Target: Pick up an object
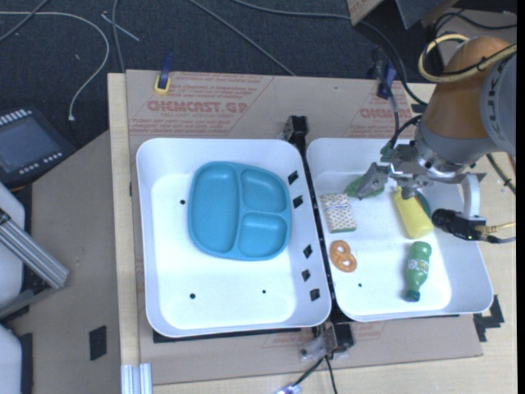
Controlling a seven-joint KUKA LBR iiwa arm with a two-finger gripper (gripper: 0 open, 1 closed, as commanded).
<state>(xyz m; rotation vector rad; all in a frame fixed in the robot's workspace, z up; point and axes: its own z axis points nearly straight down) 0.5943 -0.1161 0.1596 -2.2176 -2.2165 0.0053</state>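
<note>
Dark carpet strewn with loose cables surrounds my bench (246,97), a cardboard-topped surface printed with red lettering. I take the right bin (467,290) as my landmark; it sits on the bench's right half, white and shallow. Touching its left wall, along a black clipped seam, lies the left bin (164,294), the same size. Inside the left bin, well left of the right bin, rests a blue divided plate (238,212) with three compartments.

My arm (472,97) reaches in over the right bin's upper right corner, its orange band above the grey wrist. My gripper (404,179) hangs over the upper middle of the right bin, just above the items there; whether my fingers are spread or closed I cannot tell from this angle.

Within the right bin, a yellow bottle-like object (413,213) lies right of centre, its upper end tucked under my gripper. Below it, towards the bin's lower right, a green bottle (416,271) lies on its side. A dark green item (363,185) lies in the bin's upper part, just beside my gripper on its left. Near the bin's left wall sits a small speckled packet (338,213), and just below that a pretzel (344,255).
</note>
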